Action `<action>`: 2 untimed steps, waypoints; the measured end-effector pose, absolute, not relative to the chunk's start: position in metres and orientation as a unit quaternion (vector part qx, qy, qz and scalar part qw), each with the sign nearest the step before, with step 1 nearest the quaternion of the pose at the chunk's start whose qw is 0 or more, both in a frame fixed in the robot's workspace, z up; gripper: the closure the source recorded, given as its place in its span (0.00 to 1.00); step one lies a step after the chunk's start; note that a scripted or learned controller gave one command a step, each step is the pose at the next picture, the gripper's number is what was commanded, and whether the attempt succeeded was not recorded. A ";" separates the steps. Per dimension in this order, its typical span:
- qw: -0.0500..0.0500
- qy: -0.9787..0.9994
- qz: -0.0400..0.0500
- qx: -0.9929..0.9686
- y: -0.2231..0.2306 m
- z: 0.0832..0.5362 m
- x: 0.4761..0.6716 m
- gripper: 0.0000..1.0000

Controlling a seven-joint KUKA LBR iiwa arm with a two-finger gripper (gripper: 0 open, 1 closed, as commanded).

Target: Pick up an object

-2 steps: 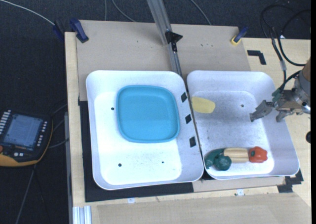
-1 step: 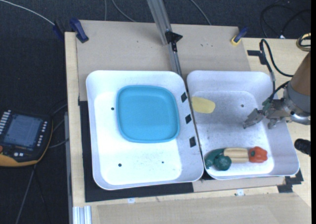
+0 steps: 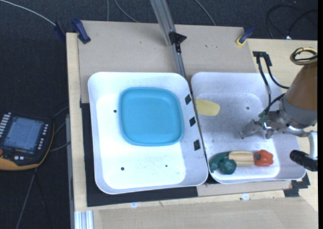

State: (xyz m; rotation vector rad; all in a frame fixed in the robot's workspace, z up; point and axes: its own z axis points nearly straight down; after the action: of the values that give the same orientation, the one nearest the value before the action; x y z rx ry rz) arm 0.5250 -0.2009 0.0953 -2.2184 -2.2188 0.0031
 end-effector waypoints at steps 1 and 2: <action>0.000 -0.707 0.000 -0.707 -0.201 0.108 0.527 1.00; -0.002 -0.707 -0.001 -0.707 -0.200 0.169 0.522 1.00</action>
State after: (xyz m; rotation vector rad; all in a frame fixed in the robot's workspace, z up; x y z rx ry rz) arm 0.5222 -0.1999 0.1692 -2.2243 -2.2253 -0.0042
